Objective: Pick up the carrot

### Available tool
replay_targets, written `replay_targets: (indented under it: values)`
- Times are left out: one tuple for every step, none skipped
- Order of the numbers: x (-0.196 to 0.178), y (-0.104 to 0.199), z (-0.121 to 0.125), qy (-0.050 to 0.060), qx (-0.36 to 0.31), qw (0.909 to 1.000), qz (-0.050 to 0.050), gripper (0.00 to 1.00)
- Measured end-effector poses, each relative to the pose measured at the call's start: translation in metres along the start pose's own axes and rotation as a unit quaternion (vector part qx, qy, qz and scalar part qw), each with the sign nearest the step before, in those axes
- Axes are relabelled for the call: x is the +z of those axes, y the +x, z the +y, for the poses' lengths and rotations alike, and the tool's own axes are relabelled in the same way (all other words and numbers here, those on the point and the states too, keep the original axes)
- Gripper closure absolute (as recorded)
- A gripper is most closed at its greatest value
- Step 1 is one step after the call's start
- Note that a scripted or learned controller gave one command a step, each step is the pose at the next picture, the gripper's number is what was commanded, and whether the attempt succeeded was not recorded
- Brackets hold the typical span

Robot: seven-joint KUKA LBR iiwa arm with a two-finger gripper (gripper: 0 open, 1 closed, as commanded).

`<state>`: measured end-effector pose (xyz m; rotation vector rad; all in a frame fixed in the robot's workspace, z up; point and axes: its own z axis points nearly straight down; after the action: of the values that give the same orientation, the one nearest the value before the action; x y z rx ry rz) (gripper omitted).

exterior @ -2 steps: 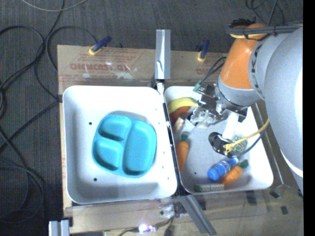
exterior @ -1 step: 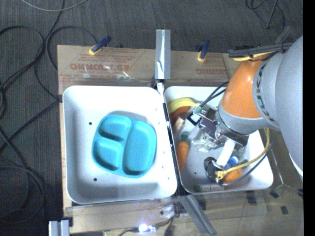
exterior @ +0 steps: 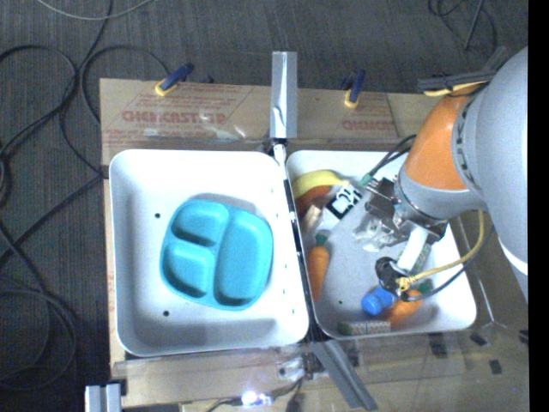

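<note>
The carrot, orange with a small green top, lies along the left wall of the right bin, pointing toward the front. My gripper hangs over the middle of that bin, to the right of the carrot and a little behind it, apart from it. The wrist and its cables hide the gripper's tip.
A yellow banana and a dark reddish item lie at the right bin's back left. A blue item and another orange piece sit near its front. The left bin holds a blue compartment plate.
</note>
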<state>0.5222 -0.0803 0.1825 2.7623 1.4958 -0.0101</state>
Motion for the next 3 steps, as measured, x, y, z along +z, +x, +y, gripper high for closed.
replay_targets:
  values:
    - [0.0,0.0,0.0,0.0,0.0,1.0,0.0,0.0]
    - [0.015,-0.05,-0.015,0.001,-0.047,0.9989,0.001,0.0]
    - [0.019,-0.102,0.026,0.0,-0.008,1.0,0.001,0.0]
